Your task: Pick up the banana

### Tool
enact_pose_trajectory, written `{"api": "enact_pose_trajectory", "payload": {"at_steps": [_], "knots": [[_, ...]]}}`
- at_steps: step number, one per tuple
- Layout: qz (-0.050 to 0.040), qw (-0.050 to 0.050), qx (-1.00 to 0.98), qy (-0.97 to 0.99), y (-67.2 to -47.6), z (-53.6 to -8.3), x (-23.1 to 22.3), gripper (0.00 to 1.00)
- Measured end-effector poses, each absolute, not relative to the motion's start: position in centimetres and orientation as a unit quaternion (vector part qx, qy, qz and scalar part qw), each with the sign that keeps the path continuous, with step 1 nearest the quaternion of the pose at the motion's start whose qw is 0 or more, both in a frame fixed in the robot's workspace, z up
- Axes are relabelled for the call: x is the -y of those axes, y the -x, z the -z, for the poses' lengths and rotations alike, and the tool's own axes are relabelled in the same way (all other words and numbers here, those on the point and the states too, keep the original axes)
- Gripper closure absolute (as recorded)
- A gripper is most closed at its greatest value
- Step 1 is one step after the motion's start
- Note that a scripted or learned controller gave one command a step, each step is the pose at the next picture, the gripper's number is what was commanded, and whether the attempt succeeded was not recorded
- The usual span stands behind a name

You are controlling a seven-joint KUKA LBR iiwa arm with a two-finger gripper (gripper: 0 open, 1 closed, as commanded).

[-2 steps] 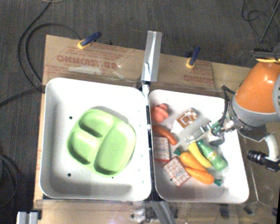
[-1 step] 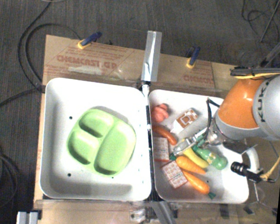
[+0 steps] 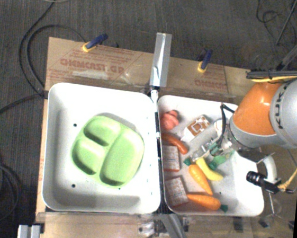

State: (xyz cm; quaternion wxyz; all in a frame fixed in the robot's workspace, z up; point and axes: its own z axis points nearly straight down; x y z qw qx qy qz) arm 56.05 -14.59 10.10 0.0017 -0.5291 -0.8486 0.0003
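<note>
The yellow banana (image 3: pixel 210 170) lies in the right bin (image 3: pixel 245 204), slanting from upper left to lower right. Its upper end sits just under my gripper (image 3: pixel 212 152), which hangs low over the middle of that bin on the arm with the orange band (image 3: pixel 255 114). The gripper's metal parts and a small green piece (image 3: pixel 219 161) crowd the banana's top end. The view does not show whether the banana is held.
Around the banana in the right bin lie two orange carrots (image 3: pixel 201 179) (image 3: pixel 203 201), a sausage (image 3: pixel 175 142), a pink round item (image 3: pixel 170 119), a small packet (image 3: pixel 197 125) and two brown bars (image 3: pixel 172 157). The left bin (image 3: pixel 59 105) holds a green divided plate (image 3: pixel 108 151).
</note>
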Motion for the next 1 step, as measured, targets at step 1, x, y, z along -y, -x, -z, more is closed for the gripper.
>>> {"api": "enact_pose_trajectory", "payload": {"at_steps": [1], "knots": [[-0.0014, 0.002, 0.842, 0.54, -56.75, -22.11, 9.75, 1.0]]}}
